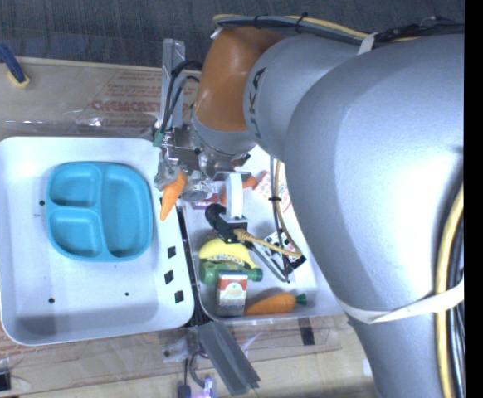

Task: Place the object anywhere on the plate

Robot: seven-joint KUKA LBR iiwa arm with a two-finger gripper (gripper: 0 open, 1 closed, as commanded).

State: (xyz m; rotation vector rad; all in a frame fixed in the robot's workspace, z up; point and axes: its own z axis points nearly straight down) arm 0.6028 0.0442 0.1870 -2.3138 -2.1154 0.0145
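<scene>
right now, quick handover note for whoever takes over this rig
Gripper: above the divide between the two bins, with a small carrot between its fingers.
Blue plate: in the left bin, three compartments, nothing on it.
Right bin: holds a banana, a second carrot, a small carton and other bits.
Done: carrot picked and lifted.
Left: carry it leftward over the plate and release it there.

Glossy blue plastic plate (100, 208), smooth white plastic bin (26, 305), bare wooden bench (59, 89)
</scene>
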